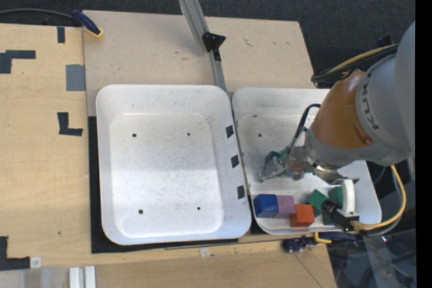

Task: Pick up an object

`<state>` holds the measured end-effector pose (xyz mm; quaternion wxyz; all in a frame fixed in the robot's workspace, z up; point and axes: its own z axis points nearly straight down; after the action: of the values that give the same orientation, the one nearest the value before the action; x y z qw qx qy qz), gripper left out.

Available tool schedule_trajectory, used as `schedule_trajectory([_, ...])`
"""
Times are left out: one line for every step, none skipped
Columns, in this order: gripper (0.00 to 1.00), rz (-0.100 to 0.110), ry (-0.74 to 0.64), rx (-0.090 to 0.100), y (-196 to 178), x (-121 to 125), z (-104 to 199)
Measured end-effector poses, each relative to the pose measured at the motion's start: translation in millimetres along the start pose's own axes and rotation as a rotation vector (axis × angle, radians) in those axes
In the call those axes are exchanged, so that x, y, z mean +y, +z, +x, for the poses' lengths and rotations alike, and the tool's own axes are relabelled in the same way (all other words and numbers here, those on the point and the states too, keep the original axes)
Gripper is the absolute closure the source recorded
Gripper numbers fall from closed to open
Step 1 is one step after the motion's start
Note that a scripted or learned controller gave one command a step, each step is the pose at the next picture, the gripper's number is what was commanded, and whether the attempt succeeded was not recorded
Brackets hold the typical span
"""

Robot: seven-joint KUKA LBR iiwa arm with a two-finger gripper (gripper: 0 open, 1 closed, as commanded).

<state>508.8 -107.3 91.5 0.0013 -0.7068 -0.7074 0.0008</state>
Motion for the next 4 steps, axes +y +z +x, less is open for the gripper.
schedule_trajectory([1.00,0.002,-0.001,0.001,-9,0,1])
schedule_trajectory([1.00,-0.006,0.000,-0.001,-64,-10,2])
schedule_trajectory([1.00,-0.006,0.000,-0.002,-108,-9,-5])
schedule_trajectory([1.00,-0.009,-0.001,-0.002,-170,-6,0])
